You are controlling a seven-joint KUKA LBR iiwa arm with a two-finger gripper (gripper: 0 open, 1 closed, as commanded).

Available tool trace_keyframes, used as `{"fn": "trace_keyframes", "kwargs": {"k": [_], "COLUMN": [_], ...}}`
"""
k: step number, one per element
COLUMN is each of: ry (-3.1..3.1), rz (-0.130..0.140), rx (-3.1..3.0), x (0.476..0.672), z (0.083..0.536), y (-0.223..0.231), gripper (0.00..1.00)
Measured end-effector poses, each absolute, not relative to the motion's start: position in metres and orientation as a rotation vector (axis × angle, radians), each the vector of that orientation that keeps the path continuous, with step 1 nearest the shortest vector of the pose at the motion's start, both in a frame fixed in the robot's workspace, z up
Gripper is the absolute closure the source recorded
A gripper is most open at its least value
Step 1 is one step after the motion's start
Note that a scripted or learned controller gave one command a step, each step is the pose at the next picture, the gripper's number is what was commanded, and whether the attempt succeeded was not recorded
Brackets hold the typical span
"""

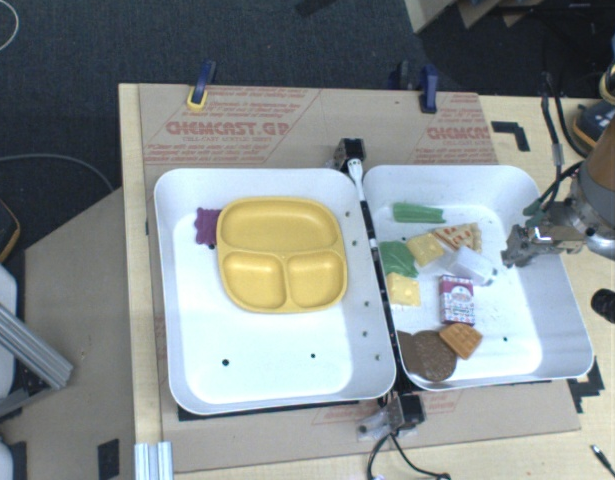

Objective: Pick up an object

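Bright, even overhead light; slightly soft.

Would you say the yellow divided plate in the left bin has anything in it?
Empty: all three compartments of the yellow plate show bare yellow.

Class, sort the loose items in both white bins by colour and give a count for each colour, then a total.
Yellow: 3 (divided tray, two pieces)
Green: 2
Purple: 1
Tan waffle-like: 2
Brown: 1
Red-and-white packet: 1
Clear/white: 1
Total: 11
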State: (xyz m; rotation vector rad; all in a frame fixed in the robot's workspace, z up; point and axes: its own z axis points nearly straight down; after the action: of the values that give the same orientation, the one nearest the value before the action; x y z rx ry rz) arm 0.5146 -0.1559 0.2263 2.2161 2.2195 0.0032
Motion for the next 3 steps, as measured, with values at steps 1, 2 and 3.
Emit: {"fn": "trace_keyframes", "kwargs": {"k": [1, 2, 3], "ry": [2.226, 2.228, 2.227], "rz": [0.005, 0.006, 0.004], "rx": [2.212, 2.212, 2.213], "x": [0.538, 0.573, 0.597], "z": [0.236, 0.228, 0.216], "y": [-0.111, -0.06, -0.012], "gripper": [1.0, 1.0, 1.0]}}
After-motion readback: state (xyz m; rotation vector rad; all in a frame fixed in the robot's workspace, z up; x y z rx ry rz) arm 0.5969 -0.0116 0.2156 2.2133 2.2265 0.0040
